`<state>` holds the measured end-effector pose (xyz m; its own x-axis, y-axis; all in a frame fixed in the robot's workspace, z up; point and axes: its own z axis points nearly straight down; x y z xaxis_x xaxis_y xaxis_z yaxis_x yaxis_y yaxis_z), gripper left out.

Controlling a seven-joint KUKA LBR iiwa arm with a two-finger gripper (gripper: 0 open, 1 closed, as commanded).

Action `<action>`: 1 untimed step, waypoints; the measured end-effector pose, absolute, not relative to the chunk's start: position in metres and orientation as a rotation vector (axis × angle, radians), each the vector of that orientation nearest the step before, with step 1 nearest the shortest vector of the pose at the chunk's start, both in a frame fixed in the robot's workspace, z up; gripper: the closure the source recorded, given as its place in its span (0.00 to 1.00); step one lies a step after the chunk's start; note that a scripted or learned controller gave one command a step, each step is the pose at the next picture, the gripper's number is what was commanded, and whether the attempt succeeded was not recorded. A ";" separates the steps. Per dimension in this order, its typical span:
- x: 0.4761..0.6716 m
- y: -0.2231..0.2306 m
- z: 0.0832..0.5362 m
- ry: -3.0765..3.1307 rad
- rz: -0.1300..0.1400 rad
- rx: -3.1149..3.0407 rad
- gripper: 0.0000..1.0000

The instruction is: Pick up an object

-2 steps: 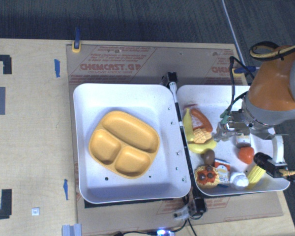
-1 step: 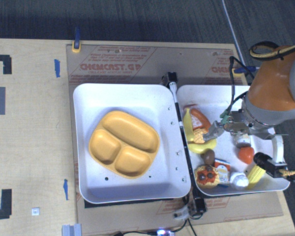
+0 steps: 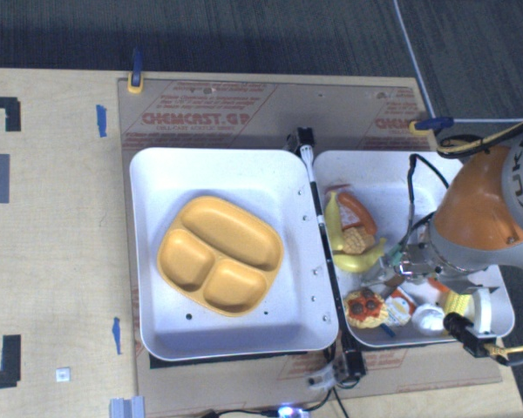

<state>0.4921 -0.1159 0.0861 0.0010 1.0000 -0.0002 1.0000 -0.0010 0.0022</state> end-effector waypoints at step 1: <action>0.494 -0.116 0.097 2.214 0.007 2.217 1.00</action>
